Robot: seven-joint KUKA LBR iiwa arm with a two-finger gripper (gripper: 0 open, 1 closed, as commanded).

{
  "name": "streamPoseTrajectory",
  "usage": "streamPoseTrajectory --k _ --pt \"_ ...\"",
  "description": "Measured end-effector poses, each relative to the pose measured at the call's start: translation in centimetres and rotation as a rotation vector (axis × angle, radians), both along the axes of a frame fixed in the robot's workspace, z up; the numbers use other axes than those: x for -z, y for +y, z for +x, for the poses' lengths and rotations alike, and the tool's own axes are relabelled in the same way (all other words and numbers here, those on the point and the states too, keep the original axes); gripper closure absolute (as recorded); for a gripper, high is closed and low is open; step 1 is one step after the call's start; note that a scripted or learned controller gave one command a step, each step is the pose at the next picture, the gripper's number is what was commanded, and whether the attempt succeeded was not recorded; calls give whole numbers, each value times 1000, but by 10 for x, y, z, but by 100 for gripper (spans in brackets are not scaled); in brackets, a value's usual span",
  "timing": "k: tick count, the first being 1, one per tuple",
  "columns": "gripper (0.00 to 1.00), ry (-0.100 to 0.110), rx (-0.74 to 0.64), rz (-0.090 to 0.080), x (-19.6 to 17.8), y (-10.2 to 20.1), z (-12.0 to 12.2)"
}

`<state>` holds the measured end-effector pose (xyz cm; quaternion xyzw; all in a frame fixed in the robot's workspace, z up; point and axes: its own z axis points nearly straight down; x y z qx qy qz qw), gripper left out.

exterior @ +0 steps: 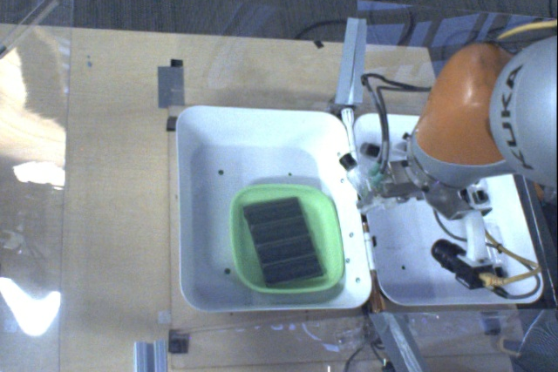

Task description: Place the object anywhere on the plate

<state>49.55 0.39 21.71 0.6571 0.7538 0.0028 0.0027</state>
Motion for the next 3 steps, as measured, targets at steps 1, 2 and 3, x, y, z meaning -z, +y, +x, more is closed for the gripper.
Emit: streamPoseTrajectory --k 1,2,3 --pt "0 0 0 0 0 0 0" --pt "100 -7 -5 0 -11 1 2" --pt "0 -6 -4 0 -11 1 2"
